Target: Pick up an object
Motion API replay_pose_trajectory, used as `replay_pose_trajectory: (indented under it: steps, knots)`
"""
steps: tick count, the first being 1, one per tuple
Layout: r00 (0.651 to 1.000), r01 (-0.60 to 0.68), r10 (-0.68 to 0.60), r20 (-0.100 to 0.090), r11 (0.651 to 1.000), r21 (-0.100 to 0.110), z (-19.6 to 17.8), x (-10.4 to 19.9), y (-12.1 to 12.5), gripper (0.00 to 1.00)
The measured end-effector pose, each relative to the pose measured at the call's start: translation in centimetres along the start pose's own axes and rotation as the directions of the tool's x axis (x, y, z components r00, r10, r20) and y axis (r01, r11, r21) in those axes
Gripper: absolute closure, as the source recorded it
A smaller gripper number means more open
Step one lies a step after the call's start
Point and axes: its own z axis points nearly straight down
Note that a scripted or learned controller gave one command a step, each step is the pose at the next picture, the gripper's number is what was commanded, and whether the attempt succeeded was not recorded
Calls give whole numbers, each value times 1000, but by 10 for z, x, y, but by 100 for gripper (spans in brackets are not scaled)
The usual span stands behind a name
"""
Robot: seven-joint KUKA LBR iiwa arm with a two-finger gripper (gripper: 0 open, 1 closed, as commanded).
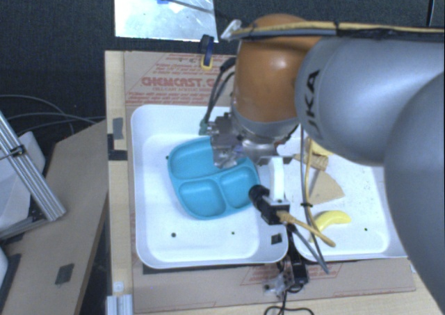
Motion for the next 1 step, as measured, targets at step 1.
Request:
replay_pose_trajectory:
  steps: [1]
  knots:
    - [1000, 1, -1, -7, 1000, -19, -152, -4, -41, 100]
